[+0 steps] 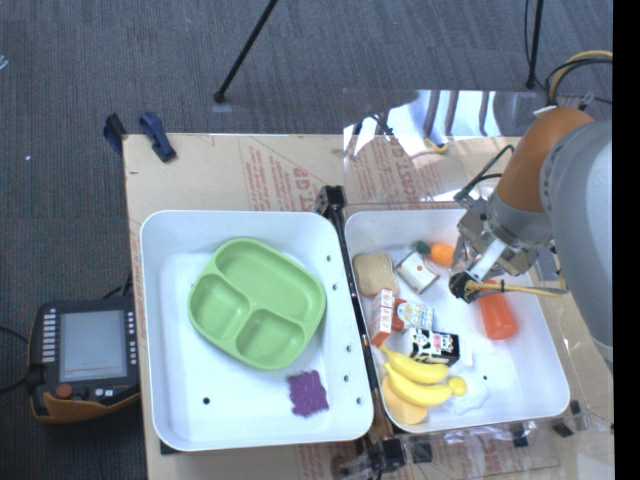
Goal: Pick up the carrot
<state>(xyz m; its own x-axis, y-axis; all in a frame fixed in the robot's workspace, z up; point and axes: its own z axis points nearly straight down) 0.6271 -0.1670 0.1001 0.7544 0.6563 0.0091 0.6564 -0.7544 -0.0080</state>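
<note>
The gripper [480, 252] hangs above the right bin [525, 373], near its far edge. I cannot tell how open it is, and it holds nothing visible. A descent from here could miss the carrot [440, 254] or knock it against the white box [416, 271]. The carrot lies just beside the gripper, on the side facing the left bin [170, 368].

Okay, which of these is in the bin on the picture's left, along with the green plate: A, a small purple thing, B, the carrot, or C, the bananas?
A: the small purple thing lies by the green plate in the left-hand bin, while the bananas and carrot are in the right-hand bin.
</note>
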